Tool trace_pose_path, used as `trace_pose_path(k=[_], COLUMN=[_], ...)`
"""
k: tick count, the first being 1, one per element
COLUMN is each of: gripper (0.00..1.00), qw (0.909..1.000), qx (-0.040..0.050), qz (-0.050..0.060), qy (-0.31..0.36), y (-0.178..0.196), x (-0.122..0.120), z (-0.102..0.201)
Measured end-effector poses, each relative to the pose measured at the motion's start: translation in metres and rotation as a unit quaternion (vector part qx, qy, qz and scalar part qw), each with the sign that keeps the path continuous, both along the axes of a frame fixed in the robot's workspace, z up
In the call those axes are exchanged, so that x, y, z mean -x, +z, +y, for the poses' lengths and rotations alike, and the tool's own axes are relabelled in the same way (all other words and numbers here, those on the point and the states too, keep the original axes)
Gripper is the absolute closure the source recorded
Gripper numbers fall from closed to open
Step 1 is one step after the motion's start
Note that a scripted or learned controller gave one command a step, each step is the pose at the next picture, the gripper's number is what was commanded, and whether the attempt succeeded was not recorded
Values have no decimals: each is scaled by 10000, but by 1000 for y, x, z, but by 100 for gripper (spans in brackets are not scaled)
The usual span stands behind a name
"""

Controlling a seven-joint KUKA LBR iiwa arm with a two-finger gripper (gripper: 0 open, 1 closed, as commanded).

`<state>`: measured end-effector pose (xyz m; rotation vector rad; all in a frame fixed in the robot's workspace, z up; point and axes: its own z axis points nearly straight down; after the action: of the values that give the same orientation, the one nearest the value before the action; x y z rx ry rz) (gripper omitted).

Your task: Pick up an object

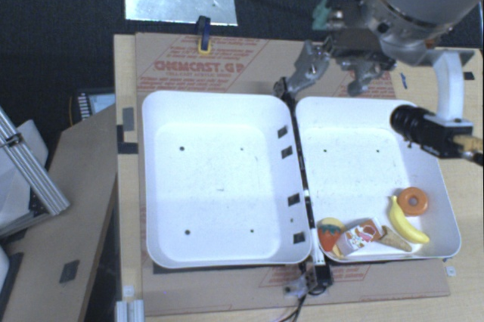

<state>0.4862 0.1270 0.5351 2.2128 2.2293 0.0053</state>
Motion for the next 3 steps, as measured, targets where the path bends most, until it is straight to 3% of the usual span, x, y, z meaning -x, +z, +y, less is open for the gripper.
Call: trace_pose_path(k=[3], gripper=[0], qw=[10000], qx=[0], qz=[4], qy=[-1], y=[0], x=[0], z=[96])
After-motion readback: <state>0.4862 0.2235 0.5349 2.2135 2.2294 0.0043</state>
